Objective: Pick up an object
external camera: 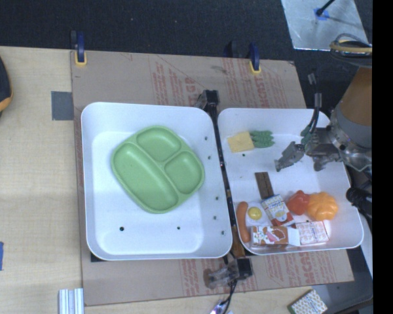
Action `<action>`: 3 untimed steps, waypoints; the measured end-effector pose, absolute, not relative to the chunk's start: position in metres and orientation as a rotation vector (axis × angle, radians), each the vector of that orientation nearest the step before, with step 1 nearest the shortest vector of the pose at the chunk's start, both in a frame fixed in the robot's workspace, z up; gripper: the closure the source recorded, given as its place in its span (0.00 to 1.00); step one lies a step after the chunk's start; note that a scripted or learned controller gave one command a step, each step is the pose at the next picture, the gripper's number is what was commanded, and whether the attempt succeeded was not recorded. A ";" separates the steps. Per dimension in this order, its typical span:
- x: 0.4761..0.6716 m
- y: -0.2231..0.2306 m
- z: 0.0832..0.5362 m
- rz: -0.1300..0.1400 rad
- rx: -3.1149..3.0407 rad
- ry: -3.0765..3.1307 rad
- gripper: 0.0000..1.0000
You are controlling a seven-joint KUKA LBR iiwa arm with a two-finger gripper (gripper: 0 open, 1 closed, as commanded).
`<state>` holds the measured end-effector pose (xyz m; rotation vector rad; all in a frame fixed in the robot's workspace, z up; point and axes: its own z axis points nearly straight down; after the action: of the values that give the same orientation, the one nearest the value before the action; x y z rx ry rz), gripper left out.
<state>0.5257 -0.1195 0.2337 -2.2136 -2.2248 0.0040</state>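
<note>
Camera view: claw [304, 156] hovers open and empty over right bin [281, 120]. Orange toy pepper [322, 205] lies just below it, touching red tomato [299, 202]. Likely light, hard, slick plastic; pinch across its rounded middle.

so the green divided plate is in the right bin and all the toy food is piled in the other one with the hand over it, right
Not quite: the green divided plate lies in the left bin, not the right one. The camera view shows it there alone. The rest holds: the toy food sits in the other bin, the right bin, with the hand over it.
</note>
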 end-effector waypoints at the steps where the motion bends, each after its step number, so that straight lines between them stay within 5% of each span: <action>1: 0.554 -0.094 0.099 0.008 -2.206 -2.227 0.00; 2: 0.646 -0.106 0.093 -0.003 -2.217 -2.232 0.00; 3: 0.567 -0.119 0.091 0.011 -2.213 -2.219 0.00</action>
<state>0.5672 -0.1190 0.0913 -2.2128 -2.2188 0.0114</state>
